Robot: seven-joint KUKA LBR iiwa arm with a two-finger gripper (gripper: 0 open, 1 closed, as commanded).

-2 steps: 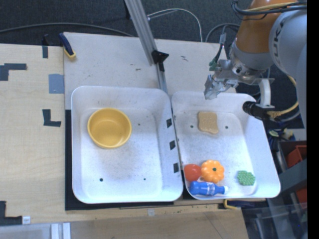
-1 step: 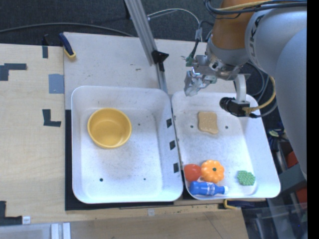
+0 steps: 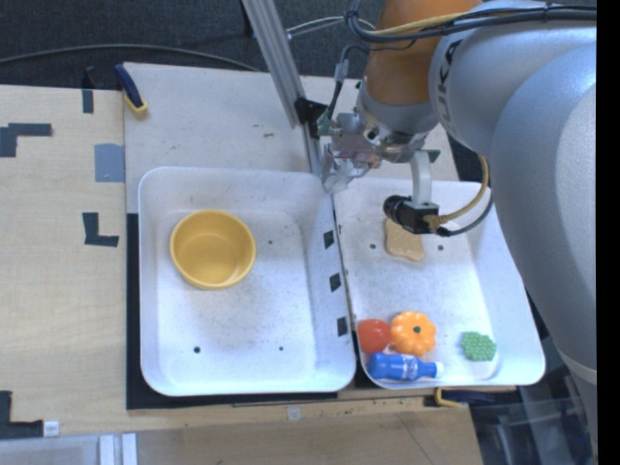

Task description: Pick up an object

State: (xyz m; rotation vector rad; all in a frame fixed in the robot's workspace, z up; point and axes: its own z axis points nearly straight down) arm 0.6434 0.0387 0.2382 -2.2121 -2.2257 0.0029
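My gripper hangs at the far end of the ridge between the two white bins, with nothing visibly in it. In the left bin lies a yellow bowl, upright. The right bin holds a tan bread-like piece near its far end, just right of and nearer than the gripper. Clustered at the right bin's near end are a red tomato, an orange pumpkin, a blue bottle lying on its side and a small green piece.
A slanted metal rail runs down to the bins' far edge just left of the gripper. A black cable fitting hangs from the arm above the tan piece. A blue and yellow clamp lies at the far left of the board.
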